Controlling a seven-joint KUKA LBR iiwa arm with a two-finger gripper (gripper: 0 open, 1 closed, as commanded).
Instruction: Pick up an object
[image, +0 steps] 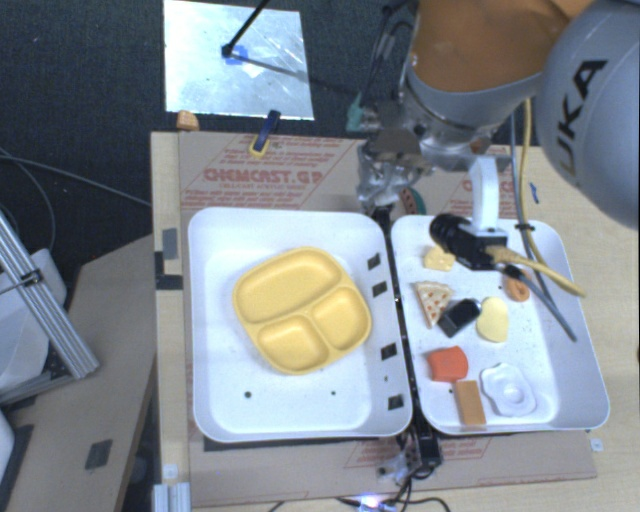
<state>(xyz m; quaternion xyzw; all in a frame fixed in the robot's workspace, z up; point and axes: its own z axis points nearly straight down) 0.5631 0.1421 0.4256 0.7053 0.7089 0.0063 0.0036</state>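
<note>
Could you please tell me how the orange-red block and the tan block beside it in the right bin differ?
The orange-red block is squarish; the tan block is long and narrow. The orange-red block lies farther back than the tan block. Both lie flat in the right bin.

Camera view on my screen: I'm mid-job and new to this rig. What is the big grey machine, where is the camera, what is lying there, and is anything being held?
The grey and orange shape at top right is a robot arm. Its gripper hangs over the far edge, where the two white bins meet. A single fixed camera looks down on the bench at a slant. The left bin holds a yellow divided plate. The right bin holds small pieces: a wedge like a pizza slice, a small black block, a pale yellow piece, a red block, a tan block and a white piece. No object can be seen in the gripper.
</note>
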